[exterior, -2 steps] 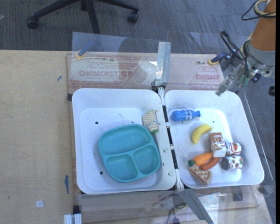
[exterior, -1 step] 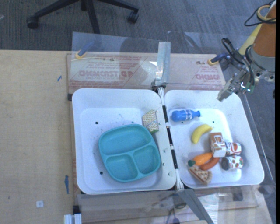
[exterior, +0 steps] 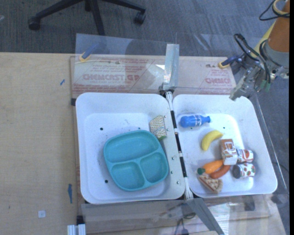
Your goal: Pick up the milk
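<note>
Standing over it all, I am looking down on a pale wooden tabletop [exterior: 32, 137] that is carrying two shallow white bins side by side, with grey carpet beyond it and the black legs of an office chair [exterior: 92, 13] showing at the far edge. Clear plastic sheets [exterior: 128, 59] are standing behind the bins, over a printed board.

The left bin [exterior: 87, 110] is holding a teal divided plate [exterior: 136, 159], and a small patterned packet [exterior: 158, 126] is leaning against the wall next to the divider. The right bin [exterior: 262, 137] is holding the smaller pieces: a blue bottle [exterior: 194, 120] lying on its side near the far wall, a yellow banana [exterior: 210, 139] just below it, and the milk [exterior: 228, 151], a small red and white carton, sitting right of the banana toward the bin's middle. A red and white can [exterior: 245, 155] is touching the carton; another small printed item [exterior: 243, 170] is lying just below. A carrot [exterior: 213, 166] and a pizza slice [exterior: 210, 183] are lying near the front.

The arm [exterior: 278, 34] is reaching in from the right, its upper part cut off by the frame, cables trailing around the wrist. The tool [exterior: 241, 89] is hovering over the right bin's far right corner, well apart from the milk; it is too blurred for me to tell how far open it is, and nothing is visibly in it.
</note>
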`<act>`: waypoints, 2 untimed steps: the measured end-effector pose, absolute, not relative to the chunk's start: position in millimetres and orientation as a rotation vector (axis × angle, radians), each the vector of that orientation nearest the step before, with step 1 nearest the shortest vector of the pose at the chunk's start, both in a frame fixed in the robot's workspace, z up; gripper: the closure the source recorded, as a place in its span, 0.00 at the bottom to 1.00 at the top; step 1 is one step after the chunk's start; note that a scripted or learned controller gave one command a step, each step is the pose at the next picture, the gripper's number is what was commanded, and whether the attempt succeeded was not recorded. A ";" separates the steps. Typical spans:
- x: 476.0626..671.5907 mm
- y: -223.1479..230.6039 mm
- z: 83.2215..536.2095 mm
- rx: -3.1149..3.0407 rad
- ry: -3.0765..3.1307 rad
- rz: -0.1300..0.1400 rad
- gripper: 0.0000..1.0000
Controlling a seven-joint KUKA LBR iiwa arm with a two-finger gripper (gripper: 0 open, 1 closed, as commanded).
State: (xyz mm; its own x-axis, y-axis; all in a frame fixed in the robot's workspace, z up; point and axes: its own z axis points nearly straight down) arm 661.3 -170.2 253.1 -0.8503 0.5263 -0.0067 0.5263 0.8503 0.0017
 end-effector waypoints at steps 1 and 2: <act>656.6 -165.1 237.3 0.757 3.050 0.001 1.00; 652.4 -168.4 242.6 0.613 3.081 0.001 1.00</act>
